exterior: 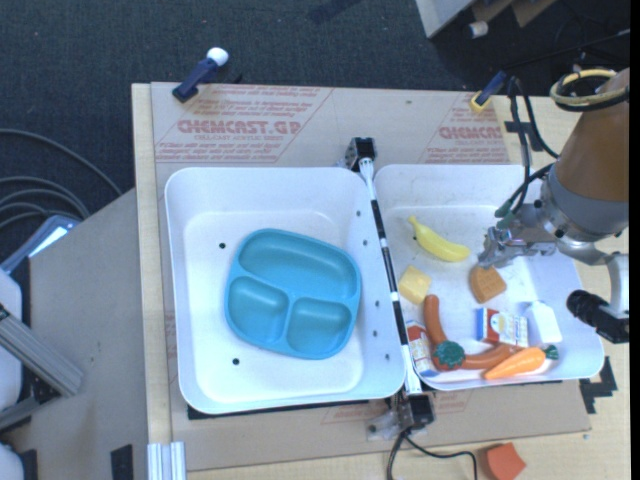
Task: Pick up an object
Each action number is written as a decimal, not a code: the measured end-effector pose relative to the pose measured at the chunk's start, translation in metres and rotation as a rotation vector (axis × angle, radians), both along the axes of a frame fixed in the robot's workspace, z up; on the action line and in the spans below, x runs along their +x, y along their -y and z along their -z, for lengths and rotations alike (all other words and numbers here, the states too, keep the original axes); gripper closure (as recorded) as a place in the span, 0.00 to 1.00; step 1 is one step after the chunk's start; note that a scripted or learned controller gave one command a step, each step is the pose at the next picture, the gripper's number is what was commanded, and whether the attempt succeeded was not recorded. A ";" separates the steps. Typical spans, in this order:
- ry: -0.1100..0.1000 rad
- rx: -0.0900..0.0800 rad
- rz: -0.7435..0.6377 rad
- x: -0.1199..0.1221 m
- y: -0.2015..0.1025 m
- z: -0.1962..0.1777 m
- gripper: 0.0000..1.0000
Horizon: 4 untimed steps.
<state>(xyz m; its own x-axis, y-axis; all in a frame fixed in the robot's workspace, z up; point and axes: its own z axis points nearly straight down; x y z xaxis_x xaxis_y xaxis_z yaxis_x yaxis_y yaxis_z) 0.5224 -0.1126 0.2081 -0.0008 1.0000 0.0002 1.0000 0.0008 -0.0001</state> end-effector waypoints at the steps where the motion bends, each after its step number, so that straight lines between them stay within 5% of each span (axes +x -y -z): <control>1: 0.000 0.000 0.000 0.000 0.000 0.000 0.00; 2: 0.000 0.000 0.001 -0.025 0.005 0.124 0.00; 3: 0.000 0.000 0.000 0.047 -0.005 0.124 0.00; 4: 0.001 0.000 0.000 0.047 -0.006 0.114 1.00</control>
